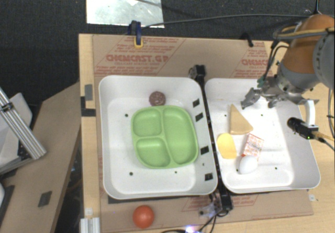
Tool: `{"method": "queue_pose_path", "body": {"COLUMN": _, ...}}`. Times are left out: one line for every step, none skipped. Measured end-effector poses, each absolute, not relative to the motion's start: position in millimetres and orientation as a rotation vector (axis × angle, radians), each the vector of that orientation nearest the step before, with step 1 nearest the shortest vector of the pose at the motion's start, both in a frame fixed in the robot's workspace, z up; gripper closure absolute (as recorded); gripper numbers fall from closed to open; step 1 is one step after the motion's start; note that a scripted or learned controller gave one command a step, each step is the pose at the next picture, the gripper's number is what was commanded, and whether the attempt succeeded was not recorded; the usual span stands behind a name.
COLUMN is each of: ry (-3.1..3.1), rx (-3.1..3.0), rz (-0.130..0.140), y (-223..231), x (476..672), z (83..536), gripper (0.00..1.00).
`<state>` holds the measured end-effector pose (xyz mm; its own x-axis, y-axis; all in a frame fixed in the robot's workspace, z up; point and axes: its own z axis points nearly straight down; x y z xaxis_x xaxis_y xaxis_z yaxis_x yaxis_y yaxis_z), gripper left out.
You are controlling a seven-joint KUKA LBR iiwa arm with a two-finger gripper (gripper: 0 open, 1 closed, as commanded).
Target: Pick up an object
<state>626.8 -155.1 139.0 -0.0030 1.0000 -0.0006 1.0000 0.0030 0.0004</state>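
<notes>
the hand [260, 96] hangs over the right bin [301, 174], its two fingers spread apart with nothing between them, just beyond the tan wedge [238, 121]. nearer than the wedge lie a yellow piece [226, 146], a red-and-white packet [253, 146] and a white egg-shaped object [247, 164], close together.

arm: enters right, wrist bent | end effector [260, 97]: fingers spread, empty

Red print reading "CHEMCAST GP" stands on the brown protective sheet [157, 51] behind the left bin, and repeats slantwise, partly cut off, behind the right one
</notes>
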Motion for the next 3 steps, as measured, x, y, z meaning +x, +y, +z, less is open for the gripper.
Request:
{"method": "queue_pose_path", "body": {"ry": 2.22, "rx": 2.218, "rz": 0.005, "y": -154.8, "x": 628.7, "z": 90.0, "gripper": 0.0}}
{"method": "queue_pose_path", "body": {"ry": 2.216, "rx": 2.211, "rz": 0.011, "y": -155.4, "x": 630.9, "z": 104.5, "gripper": 1.0}}
{"method": "queue_pose_path", "body": {"ry": 2.217, "rx": 2.217, "rz": 0.006, "y": -161.7, "x": 630.7, "z": 167.5, "gripper": 1.0}}
